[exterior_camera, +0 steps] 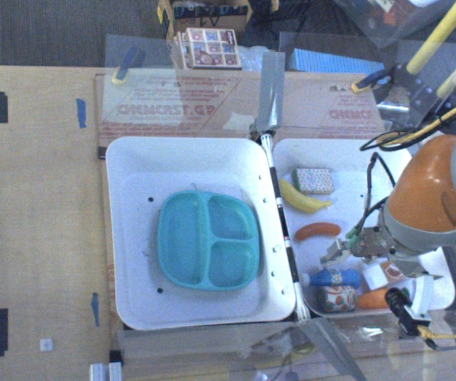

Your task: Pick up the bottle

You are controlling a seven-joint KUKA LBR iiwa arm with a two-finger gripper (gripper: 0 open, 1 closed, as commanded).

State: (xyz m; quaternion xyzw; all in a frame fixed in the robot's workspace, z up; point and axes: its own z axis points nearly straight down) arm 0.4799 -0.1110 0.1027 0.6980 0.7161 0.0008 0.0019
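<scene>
Wooden bench (37, 213) up top, clutter of boxes beyond it, and two white bins side by side: the left bin (124, 173) carries a teal divided plate (208, 240), the right bin (354, 153) carries all the action. Banana (303, 200), a small patterned sponge (315, 180) and a red sausage-shaped toy (317, 231) sit in its far half. Down at the near edge lies the bottle (335, 279), blue, flat on its side, long axis running left to right across the bin, with a white-and-red can (337, 297) touching it on the near side and an orange carrot-like piece (374, 298) just beside that. The arm reaches in from the right, and the claw (340, 250) hangs just above and beyond the bottle, very near it. Whether the claw is apart or together, I cannot tell. By my read, the bottle lies a short drop toward the near edge.
</scene>
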